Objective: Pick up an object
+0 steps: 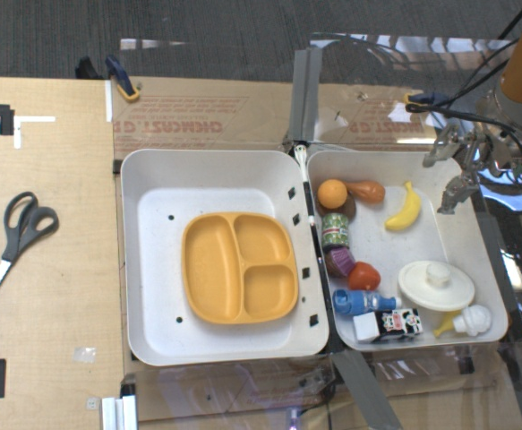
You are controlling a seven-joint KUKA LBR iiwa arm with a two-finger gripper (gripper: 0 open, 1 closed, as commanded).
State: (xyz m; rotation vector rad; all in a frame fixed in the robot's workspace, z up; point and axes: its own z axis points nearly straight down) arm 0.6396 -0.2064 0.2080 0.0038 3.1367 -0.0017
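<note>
Two bins split the load: the right bin (486, 267) crowds banana (405, 210) and orange (332, 193) within reach of the gripper (453, 170), finger state unclear.

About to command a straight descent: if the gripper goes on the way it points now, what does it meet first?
The gripper hangs at the right bin's far right corner, pointing down. Straight on, it likely meets bare bin floor near the right wall; the banana lies to its left, probably outside the line. Depth is unclear.
</note>
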